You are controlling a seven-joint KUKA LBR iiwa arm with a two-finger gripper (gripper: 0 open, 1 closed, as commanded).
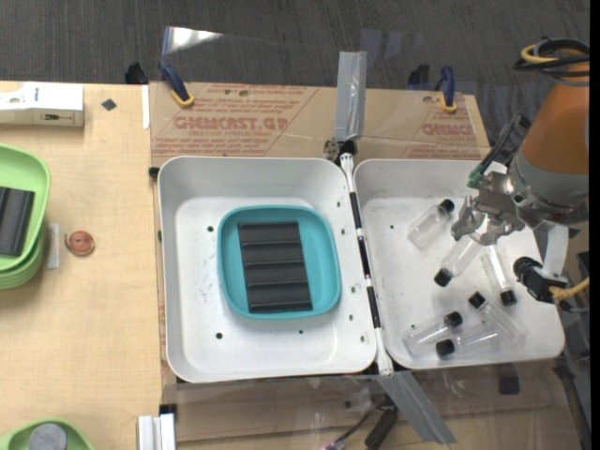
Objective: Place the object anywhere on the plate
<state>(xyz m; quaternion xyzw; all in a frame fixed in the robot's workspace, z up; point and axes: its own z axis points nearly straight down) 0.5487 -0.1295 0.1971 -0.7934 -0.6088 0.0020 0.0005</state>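
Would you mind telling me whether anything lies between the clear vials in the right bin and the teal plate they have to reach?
Only the raised rims where the two bins meet stand between the vials and the teal plate. The plate carries a black ribbed insert across its middle, leaving the teal border bare. The pincer is over the vials.

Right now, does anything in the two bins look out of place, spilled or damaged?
Nothing looks spilled or broken. The clear vials with black caps lie scattered on their sides in the right bin, pointing different ways. The teal plate in the left bin sits flat, with a dark ridged insert.
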